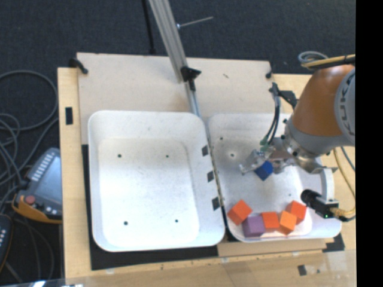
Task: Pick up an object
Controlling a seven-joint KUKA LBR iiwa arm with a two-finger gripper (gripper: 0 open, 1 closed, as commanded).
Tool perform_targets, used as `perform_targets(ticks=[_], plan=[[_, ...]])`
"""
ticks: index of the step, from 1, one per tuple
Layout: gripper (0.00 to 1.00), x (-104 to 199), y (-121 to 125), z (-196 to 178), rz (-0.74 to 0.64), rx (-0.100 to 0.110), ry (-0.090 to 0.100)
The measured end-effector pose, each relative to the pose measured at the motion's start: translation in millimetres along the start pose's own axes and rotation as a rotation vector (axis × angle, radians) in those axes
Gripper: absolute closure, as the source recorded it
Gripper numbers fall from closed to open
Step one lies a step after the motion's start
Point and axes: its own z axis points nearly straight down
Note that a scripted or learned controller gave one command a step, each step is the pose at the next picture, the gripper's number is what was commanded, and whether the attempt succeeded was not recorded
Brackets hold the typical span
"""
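In the right bin (236,136), my gripper (258,164) reaches in from the right and is shut on a small blue block (263,171), which shows between its metal fingers over the middle of the bin. Along the bin's near edge lie several other blocks: an orange cube (240,211), a purple cube (254,225), two orange ones (271,220) (288,222) and a red-orange one (297,208). These sit apart from the gripper, below it in the view.
The left bin (99,130) stands beside the right one, with a narrow divider between them. A slanted aluminium post (170,34) comes down from the top to the bins' far edge. Cables (276,112) hang by the wrist.
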Motion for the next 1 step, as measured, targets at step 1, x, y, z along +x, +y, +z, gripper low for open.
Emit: perform_targets(ticks=[1], plan=[[0.0,-74.7,-40.5,-0.2,0.002,0.003,-0.004]])
